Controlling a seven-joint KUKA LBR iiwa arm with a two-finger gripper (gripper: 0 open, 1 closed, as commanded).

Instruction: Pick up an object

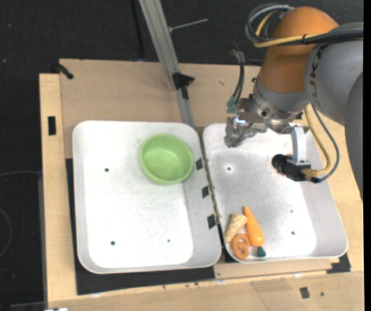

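Gripper (235,135) sits over right bin's (325,219) top-left corner, can't tell its state. Carrot (253,227) cluster hugs front rim; bowl (167,159) in left bin (95,238).

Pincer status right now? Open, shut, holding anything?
Pincer: over the far left corner of the right bin; open or shut cannot be told from this view.

Tan wooden bench (127,96) on dark floor (17,24), with a grey metal post (161,41) rising at the far side.
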